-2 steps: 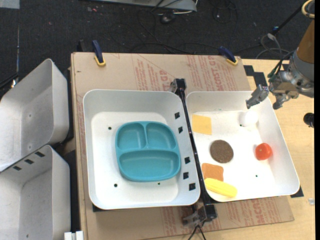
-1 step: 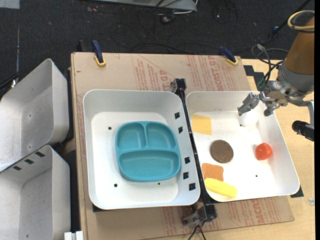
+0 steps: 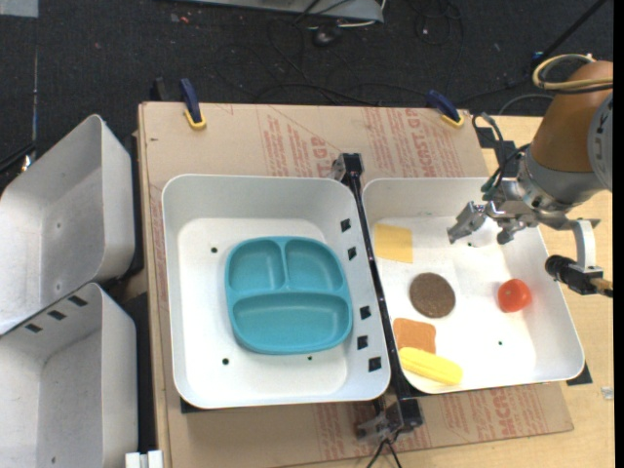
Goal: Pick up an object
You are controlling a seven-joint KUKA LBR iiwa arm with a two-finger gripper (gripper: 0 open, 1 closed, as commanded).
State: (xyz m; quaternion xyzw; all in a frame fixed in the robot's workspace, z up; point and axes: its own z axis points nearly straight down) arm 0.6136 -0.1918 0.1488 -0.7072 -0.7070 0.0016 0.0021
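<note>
You are looking down on a tabletop [image 3: 253, 130] that is carrying two white bins. The left bin [image 3: 185, 261] is holding a teal tray [image 3: 289, 295] with three compartments. The right bin [image 3: 546, 349] is holding the toy food, and the arm [image 3: 570, 135] is reaching over its 1 o'clock corner.

Taking the pieces by size: the brown disc [image 3: 432, 294] is sitting at mid-bin, flat and probably stiff, so you would be pinching it across its edges. The yellow slice [image 3: 394, 243] is lying at 10 o'clock; it looks thin and light, hard to get under. The banana [image 3: 432, 367] is resting at 7 o'clock, touching the orange wedge [image 3: 414, 334] just above it; take the banana across its narrow width. The tomato [image 3: 514, 295] is sitting at 3 o'clock, well apart from the rest; it is likely smooth and prone to rolling, so close across its middle.

The claw [image 3: 485, 224] is hovering at 12 o'clock, fingers spread apart, gripping nothing.
</note>
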